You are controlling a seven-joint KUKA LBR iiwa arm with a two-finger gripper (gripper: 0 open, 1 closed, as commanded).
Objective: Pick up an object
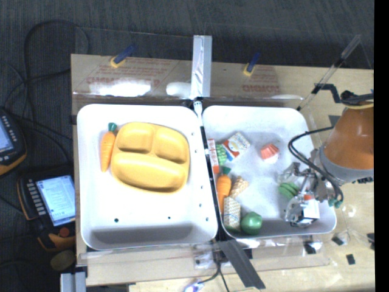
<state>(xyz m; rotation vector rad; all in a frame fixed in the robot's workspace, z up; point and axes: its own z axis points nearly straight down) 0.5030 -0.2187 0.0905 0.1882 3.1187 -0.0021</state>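
hovering: gripper point(299, 207) low in right bin point(255, 117).

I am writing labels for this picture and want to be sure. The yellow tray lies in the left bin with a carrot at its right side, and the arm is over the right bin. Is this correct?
Not quite. In the camera view the carrot lies at the left side of the yellow tray, not its right. The rest holds: the tray is in the left bin, and the arm is over the right bin.

blue clips point(122, 56), handheld screens point(56, 199), cables point(42, 32)
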